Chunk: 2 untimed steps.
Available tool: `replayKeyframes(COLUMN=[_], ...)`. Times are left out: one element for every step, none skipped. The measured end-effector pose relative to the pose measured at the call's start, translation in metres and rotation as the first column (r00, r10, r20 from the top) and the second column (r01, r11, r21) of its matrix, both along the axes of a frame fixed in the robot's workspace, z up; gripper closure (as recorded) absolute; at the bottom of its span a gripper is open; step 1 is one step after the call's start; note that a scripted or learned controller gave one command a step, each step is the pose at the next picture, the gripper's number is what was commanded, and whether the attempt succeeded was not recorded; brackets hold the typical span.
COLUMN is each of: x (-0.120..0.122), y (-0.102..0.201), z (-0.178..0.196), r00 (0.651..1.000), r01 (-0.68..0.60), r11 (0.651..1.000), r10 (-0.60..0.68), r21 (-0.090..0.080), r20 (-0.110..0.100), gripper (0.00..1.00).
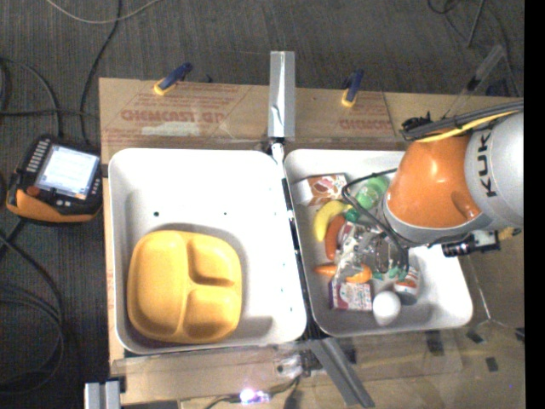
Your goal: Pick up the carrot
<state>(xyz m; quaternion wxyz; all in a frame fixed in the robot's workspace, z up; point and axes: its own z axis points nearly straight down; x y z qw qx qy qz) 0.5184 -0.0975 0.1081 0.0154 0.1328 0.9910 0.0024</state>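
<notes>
With our gripper (368, 254) low in the clutter, finger state not discernible, and the carrot (341, 272) lying just left of and beneath it, we risk clamping the adjacent banana (326, 217) or packet (351, 295) instead.

Dark grey carpet floor (170, 24) all around, with thin cables (94, 11) trailing across it at the top. A brown cardboard sheet (204, 113) covers the bench top, pinned at its far edge by two blue-and-yellow clamps (172, 78). A metal post (282, 92) rises at the middle. Off the bench's left edge, a lit-screen teach pendant (58, 180) lies on the floor.
</notes>
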Motion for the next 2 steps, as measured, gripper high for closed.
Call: replayKeyframes(x=[-0.034, -0.034], y=[0.028, 0.050], z=[0.075, 0.075], r00=[0.971, 0.968], r01=[0.235, 0.247], r11=[0.972, 0.969], r10=[-0.235, -0.247], r21=[0.000, 0.001], r20=[-0.031, -0.031], gripper=[1.00, 1.00])
